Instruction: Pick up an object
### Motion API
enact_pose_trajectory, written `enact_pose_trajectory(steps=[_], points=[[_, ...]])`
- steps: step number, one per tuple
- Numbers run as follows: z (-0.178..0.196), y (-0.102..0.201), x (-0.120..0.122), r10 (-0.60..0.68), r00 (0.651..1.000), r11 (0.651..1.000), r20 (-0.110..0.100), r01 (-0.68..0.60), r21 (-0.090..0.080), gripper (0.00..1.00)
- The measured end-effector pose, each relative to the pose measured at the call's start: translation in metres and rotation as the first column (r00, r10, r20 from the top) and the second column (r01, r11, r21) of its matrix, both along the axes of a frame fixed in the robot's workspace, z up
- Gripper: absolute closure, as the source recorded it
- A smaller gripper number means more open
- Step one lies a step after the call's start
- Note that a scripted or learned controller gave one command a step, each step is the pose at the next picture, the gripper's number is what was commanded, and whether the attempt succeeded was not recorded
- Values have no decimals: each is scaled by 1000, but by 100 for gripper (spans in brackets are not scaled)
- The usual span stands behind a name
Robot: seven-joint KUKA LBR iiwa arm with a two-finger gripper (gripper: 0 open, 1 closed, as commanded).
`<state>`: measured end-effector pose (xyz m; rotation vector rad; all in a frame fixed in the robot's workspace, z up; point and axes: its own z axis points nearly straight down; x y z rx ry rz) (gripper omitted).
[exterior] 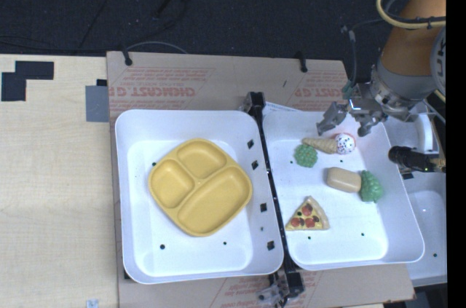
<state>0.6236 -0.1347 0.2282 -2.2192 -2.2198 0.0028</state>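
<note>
1. Two white bins sit side by side on a cardboard sheet; left bin [138, 154], right bin [393, 241].
2. Left bin holds a yellow divided plate [200, 186] with three compartments, lying flat near the bin's middle.
3. Right bin, far part: an ice-cream cone toy [328, 145] lying on its side, tip pointing left, with a white spotted scoop at its right end.
4. Just left of and nearer than the cone: a small green broccoli piece [306, 156], touching or almost touching the cone.
5. Middle right of that bin: a tan bread roll [343, 180], with a second green broccoli piece [371, 187] touching its right end.
6. Near part of the bin: a pizza slice [308, 215], lying flat, well apart from the roll.
7. Gripper [348, 126] hangs over the far right part of the right bin, just above the cone's scoop end. Fingers are spread apart, one left, one right; nothing is between them.
8. Grey arm with orange band [419, 15] comes in from the upper right.
</note>
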Motion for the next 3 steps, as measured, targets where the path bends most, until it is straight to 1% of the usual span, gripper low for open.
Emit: enact_pose_trajectory(steps=[1,2,3], points=[[-63,-2,1,0,1000,1000,-4,0,0,0],[-121,8,-2,1,1000,1000,-4,-1,1,0],[-142,9,-3,0,1000,1000,-2,0,0,0]])
